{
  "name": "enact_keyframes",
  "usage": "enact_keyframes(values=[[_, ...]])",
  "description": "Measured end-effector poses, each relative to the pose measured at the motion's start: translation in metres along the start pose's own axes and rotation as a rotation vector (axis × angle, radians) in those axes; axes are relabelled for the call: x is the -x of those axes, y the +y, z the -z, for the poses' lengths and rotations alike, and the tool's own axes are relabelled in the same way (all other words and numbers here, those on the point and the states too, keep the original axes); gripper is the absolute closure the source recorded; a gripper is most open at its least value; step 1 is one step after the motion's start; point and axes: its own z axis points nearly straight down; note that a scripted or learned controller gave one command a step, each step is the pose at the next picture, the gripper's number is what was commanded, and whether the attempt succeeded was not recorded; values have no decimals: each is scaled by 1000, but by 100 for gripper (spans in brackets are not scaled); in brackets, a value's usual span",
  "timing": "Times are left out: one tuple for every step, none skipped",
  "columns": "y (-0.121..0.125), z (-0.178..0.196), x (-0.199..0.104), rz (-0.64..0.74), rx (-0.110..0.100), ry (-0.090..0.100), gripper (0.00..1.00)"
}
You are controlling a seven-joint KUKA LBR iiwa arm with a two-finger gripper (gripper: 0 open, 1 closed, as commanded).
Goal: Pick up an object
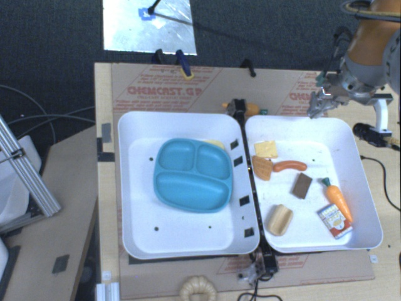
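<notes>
The right bin [351, 168] holds several toy foods: a yellow cheese square [265, 148], a brown bread piece [262, 168], a red sausage [289, 166], a dark brown block [302, 185], an orange carrot [338, 199], a tan bun [279, 219] and a red packet [334, 221]. My gripper [318, 103] hangs above the far rim of the right bin, toward its right corner, well clear of all the foods. Nothing shows between its fingers.
The left bin [135, 168] holds a blue divided plate [193, 174]. A small yellow piece [215, 144] peeks from behind the plate. Black clips run along the seam between the bins. A shiny sheet [149, 17] lies on the floor beyond the bench.
</notes>
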Motion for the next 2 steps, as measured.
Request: enact_keyframes(values=[[1, 19, 0, 0, -3, 1, 100], [-31, 30, -44, 1, -7, 2, 100]])
